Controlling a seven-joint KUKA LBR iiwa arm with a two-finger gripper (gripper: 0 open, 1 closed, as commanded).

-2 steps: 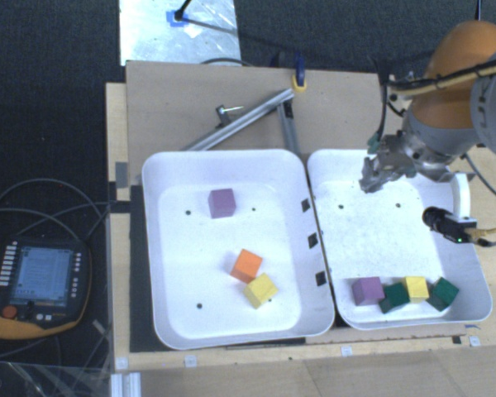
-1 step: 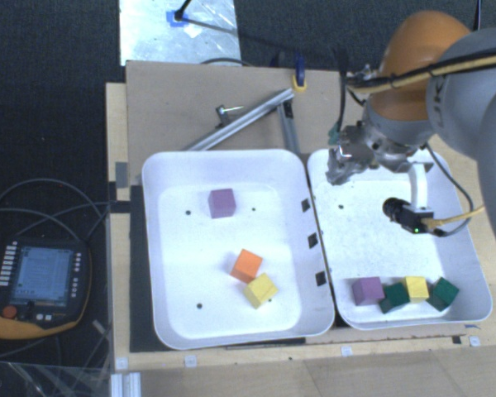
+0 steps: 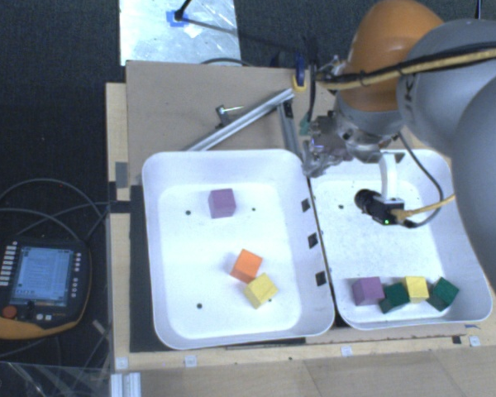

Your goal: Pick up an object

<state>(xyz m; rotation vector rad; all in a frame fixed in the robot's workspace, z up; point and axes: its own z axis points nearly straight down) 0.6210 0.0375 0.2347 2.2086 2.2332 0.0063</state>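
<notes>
Left bin [image 3: 161, 222] and right bin [image 3: 473, 303] side by side, lone block [image 3: 221, 203] toward the left bin's back, second block [image 3: 246, 264] nearer its front, third block [image 3: 260, 289] touching it front-right, row of four blocks [image 3: 405, 292] along the right bin's front wall.

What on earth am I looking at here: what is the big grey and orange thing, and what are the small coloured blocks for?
This is a single picture from a camera fixed above a bench, looking down at a slant. The big grey shape with the orange band is a robot arm reaching in from the right. Its gripper, a two-fingered claw, hangs over the far end of the wall between two shallow white trays. The left bin holds a purple cube, an orange cube and a yellow cube. The right bin holds a row: second purple cube, green cube, second yellow cube, second green cube. The arm's job is to pick one up. All the cubes lie in the bins.
</notes>
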